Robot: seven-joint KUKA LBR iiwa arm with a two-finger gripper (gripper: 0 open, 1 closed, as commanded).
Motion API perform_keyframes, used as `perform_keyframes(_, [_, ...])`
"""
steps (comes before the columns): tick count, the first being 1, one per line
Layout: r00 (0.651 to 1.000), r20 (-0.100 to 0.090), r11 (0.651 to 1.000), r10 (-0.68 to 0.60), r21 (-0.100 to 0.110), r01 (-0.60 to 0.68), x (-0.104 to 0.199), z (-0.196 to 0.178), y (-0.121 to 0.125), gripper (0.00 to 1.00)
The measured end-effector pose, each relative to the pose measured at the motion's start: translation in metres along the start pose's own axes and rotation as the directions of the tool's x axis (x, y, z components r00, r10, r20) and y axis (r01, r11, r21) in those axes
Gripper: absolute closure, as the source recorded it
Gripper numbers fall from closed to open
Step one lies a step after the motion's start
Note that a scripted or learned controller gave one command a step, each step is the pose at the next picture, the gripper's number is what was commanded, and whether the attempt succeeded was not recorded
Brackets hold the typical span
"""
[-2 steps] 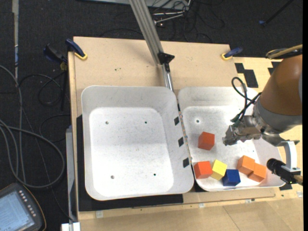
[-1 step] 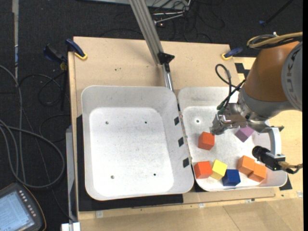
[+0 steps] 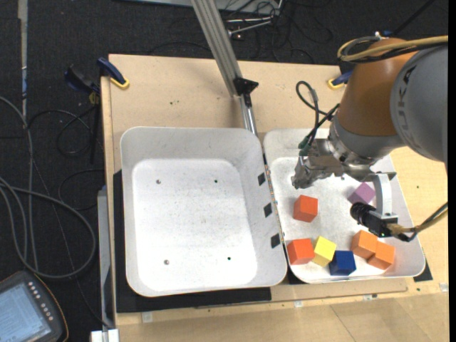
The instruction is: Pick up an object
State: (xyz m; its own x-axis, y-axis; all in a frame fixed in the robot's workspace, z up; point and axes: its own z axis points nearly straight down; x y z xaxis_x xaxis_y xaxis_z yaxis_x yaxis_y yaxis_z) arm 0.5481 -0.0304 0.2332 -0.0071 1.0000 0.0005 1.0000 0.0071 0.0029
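- The two-finger gripper (image 3: 303,177) hung over the far-left part of the shallow white right-hand bin (image 3: 329,223); whether it was released or clenched could not be told, and nothing showed in its grasp.
- The red-orange cube (image 3: 306,208) lay on the bin floor at 6 o'clock from the gripper, just below it and apart from it.
- A pale purple block (image 3: 363,192) lay at 3 o'clock from the gripper, near the bin's right side.
- Along the near rim sat a row: a second orange cube (image 3: 301,250) at 6 o'clock from the red-orange cube, a yellow cube (image 3: 325,250) touching it, a blue cube (image 3: 343,262) just beside that, then two orange blocks (image 3: 375,249) pressed together at 4 o'clock.
- The red-orange cube stood free on all sides, with bare white floor around it; the bin's left wall ran near its 9 o'clock side.
- The row crowded the near rim and the near-right corner.
- The shallow white left-hand bin (image 3: 192,212), at 9 o'clock, offered a broad bare floor.
- Both bins rested on the tan bench (image 3: 178,91).
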Motion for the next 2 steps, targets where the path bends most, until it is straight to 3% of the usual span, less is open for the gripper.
perform_keyframes(2, [1.0, 0.0, 1.0, 0.0, 0.0, 0.0, 0.092, 0.003, 0.064, 1.0])
